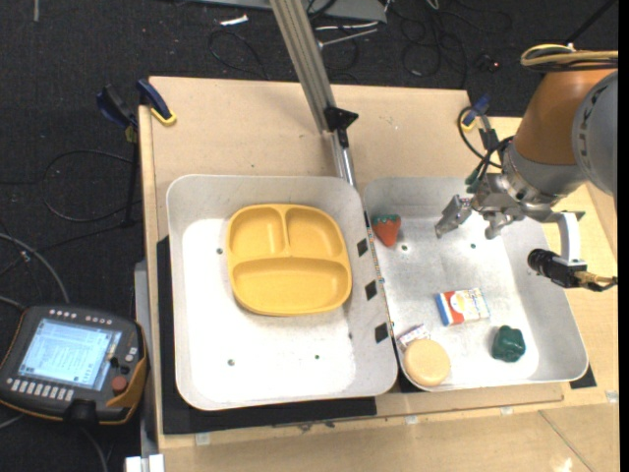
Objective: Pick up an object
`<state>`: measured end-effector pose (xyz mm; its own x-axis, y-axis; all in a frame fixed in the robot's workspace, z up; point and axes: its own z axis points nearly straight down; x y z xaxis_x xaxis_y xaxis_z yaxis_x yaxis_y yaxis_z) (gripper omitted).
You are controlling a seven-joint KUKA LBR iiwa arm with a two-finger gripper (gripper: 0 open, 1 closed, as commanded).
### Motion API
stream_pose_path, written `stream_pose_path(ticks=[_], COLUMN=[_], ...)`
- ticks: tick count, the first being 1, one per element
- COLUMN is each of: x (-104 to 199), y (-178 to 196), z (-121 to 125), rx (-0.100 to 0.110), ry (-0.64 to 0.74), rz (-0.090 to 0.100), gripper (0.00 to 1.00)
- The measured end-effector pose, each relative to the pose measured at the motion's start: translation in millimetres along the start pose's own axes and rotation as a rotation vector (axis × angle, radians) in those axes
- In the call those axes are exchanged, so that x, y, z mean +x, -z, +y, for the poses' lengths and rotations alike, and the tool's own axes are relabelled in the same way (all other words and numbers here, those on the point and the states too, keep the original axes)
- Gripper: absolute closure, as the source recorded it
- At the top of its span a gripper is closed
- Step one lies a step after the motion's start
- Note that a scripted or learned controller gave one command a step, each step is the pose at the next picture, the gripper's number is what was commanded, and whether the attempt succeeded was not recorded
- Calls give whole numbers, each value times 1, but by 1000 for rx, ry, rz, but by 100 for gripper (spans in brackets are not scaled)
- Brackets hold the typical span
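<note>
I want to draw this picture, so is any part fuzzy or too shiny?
In the camera view, the orange band on the arm looks a little soft and blurry; the white bins are brightly lit, the yellow tray has gentle shine, the small box is too small to read, and the gripper throws only faint shadow.

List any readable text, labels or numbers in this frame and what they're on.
None can be read.
Small carton: red, white and blue print, too blurred to read.
Teach pendant: lit screen, contents too small to read.
Yellow divided plate, strawberry, green object: no markings visible.
</note>
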<state>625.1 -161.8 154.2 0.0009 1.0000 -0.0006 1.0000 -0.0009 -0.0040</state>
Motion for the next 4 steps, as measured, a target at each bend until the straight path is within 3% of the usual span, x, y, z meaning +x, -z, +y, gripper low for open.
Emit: stream_pose_path(ticks=[1, 2, 4], x=[1, 1, 4], y=[-54, -40, 67], z=[-1, 1, 2], rx=[1, -6, -12], ry=[1, 1, 4], rz=[1, -1, -1], gripper=[0, 100, 100])
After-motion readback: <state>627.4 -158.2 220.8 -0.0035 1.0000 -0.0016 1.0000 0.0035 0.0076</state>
